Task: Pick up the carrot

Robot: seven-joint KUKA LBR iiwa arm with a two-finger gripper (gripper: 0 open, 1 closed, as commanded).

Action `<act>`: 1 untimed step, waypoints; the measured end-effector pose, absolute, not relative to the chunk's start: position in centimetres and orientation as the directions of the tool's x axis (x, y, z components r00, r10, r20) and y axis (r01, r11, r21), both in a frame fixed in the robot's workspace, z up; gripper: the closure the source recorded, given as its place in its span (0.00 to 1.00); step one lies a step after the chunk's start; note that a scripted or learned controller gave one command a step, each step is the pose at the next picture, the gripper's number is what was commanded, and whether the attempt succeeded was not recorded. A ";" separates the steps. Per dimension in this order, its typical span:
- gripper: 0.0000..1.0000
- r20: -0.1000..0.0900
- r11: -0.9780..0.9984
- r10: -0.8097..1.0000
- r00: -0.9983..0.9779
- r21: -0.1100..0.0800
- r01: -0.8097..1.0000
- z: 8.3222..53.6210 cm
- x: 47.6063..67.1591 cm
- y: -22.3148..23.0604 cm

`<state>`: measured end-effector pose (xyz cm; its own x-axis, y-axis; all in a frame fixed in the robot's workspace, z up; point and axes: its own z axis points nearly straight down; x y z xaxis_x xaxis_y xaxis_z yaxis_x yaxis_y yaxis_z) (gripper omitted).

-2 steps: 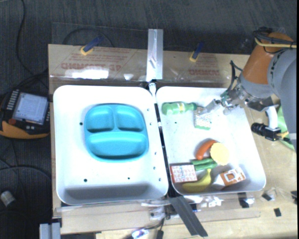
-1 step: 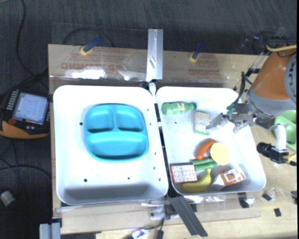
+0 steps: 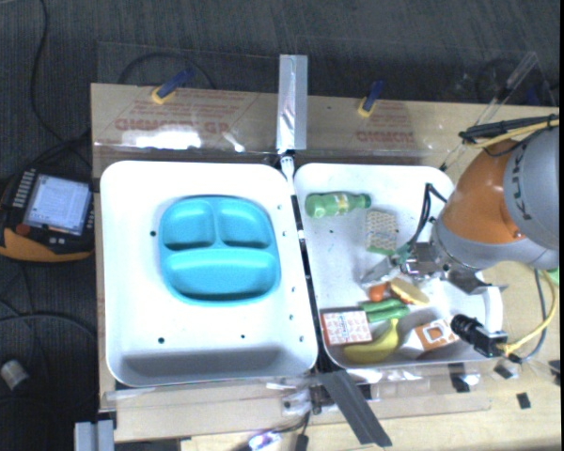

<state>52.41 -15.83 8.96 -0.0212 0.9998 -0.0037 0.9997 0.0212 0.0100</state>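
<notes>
Camera view: the carrot [image 3: 383, 307] lies in the right bin [image 3: 343, 238] among a banana [image 3: 376, 344], a card [image 3: 346, 326] and a green bottle [image 3: 336, 203], with the gripper [image 3: 406, 263] just above it, its opening impossible to judge; a blue tray [image 3: 218, 250] sits in the left bin [image 3: 132, 327].

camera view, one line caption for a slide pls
KUKA arm's gripper low in the right bin beside the carrot; blue plate in the left bin.

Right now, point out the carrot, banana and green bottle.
carrot [image 3: 383, 306]: camera view, middle of the orange body.
banana [image 3: 374, 347]: camera view, middle of the yellow curve.
green bottle [image 3: 335, 204]: camera view, mid-body.
</notes>
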 end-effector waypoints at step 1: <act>1.00 -0.002 0.022 1.000 -0.022 0.012 1.000 9.9 52.5 -15.8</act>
<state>52.54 -15.77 9.93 -0.0218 0.9998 -0.0025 0.9997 0.0218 0.0124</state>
